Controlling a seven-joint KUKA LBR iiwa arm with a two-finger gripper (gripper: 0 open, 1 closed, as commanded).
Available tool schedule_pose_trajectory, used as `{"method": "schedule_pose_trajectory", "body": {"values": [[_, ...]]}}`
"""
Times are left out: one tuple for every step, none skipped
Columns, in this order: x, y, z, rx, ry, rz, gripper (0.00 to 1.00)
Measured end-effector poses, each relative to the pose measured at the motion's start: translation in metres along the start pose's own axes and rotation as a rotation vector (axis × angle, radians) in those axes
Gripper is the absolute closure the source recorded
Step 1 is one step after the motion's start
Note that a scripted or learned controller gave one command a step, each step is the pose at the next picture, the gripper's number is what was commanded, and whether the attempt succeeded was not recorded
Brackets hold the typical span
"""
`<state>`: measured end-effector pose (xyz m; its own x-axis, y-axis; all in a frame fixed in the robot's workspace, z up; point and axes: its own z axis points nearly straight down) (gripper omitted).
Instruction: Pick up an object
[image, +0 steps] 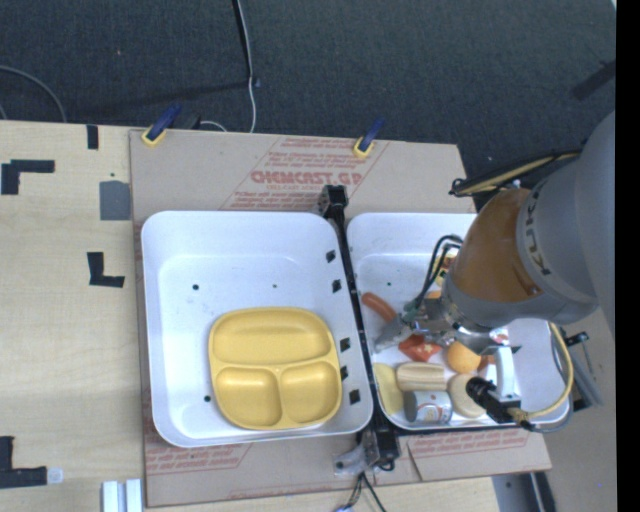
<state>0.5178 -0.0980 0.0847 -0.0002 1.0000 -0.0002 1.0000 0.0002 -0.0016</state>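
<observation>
Reaching in from the right, the grey arm (560, 250) with its orange band (495, 250) hangs low over the right-hand white bin (400, 235), its gripper (420, 322) down among a heap of small objects crowded into that bin's near half. Whether the gripper's fingers are spread or closed cannot be told from above, and nothing is seen held between them. Just left of the gripper lies an orange-red sausage-shaped piece (379, 305); a red piece (418, 348) sits directly below it, touching a beige roll-shaped object (420, 376), with an orange rounded item (462, 357) to the right and a small can (430, 407) against the near wall. A yellow piece (386, 380) rests by the divider between the bins. The far half of the right bin is bare white floor, offering open room behind the gripper. In the left bin (180, 260), a yellow three-compartment tray (275, 365) lies flat toward the near-right corner, with wide bare floor along the far and left walls. Both bins rest on a cardboard sheet (300, 170) clipped at its far edge.
</observation>
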Motion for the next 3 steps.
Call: {"method": "schedule_pose_trajectory", "body": {"values": [[-0.019,0.009,0.000,-0.001,0.001,-0.001,0.00],[-0.018,0.009,-0.011,-0.002,0.004,-0.002,1.00],[-0.018,0.009,-0.010,-0.002,0.004,-0.001,0.00]]}}
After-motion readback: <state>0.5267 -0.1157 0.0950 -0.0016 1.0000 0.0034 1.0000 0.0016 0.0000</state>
